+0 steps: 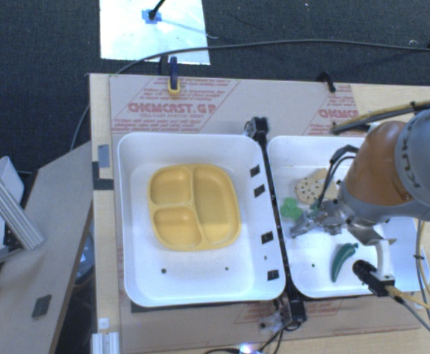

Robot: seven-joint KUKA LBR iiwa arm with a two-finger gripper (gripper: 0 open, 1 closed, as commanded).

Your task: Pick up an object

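Gripper (307, 226) hovers near right bin's (303, 286) left wall.

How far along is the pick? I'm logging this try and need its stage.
Done: the arm has reached over the right bin. In hand: the gripper sits low beside a small green item and a cookie; no object shows between its fingers. Left: grasping and lifting. A green pepper lies untouched.

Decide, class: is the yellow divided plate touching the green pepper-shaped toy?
Apart. The camera view shows the yellow plate in the left bin and the green toy in the right bin, the divider between them.
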